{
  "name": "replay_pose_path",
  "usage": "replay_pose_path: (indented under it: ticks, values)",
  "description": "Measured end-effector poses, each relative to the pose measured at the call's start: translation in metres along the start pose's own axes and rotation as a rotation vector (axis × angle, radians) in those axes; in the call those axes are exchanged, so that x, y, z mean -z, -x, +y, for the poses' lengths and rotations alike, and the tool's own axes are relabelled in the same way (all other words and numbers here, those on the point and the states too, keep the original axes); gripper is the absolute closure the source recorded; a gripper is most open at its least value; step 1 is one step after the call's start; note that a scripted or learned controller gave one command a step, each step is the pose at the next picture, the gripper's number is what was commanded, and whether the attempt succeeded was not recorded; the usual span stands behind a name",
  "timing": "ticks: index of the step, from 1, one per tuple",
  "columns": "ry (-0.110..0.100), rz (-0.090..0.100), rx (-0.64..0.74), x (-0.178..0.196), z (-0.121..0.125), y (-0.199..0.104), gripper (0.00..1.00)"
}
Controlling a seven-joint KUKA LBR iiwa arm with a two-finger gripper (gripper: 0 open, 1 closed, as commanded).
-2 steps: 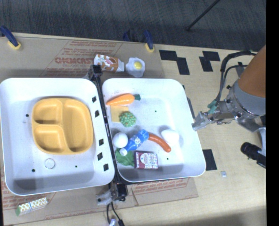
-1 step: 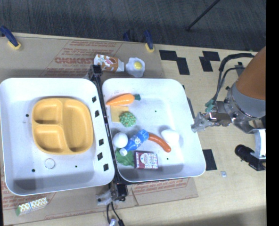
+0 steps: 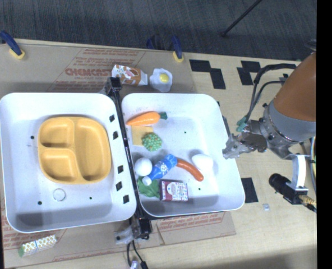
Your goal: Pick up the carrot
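Gripper [image 3: 231,149] sits outside the right bin [image 3: 225,122], arm bent in from the right; carrot [image 3: 143,118] lies far to its left.

Two white bins sit on the bench, the left bin [image 3: 12,150] and the right bin [image 3: 211,108], touching along their inner walls. Taking the right bin as the landmark: inside it lie one carrot [image 3: 143,118], one green bumpy ball [image 3: 151,142], one white egg-like ball [image 3: 143,166], one blue bottle [image 3: 162,166], one orange-red sausage shape [image 3: 190,170], one white rounded lump [image 3: 203,162], one dark red carton [image 3: 174,191] and one green leafy piece [image 3: 149,188]. Just beyond its far wall stand one small brown carton [image 3: 127,74] and one yellow-white cup [image 3: 161,79]. In the neighbouring bin rests one yellow divided tray [image 3: 74,148], with three compartments.
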State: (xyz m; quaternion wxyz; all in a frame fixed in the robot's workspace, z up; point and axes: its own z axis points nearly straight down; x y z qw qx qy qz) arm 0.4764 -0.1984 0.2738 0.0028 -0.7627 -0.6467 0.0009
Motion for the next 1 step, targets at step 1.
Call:
replay_pose_path:
  ticks: [1]
  values:
    - [0.003, -0.003, -0.149, 0.0053, 0.0002, 0.0032, 1.00]
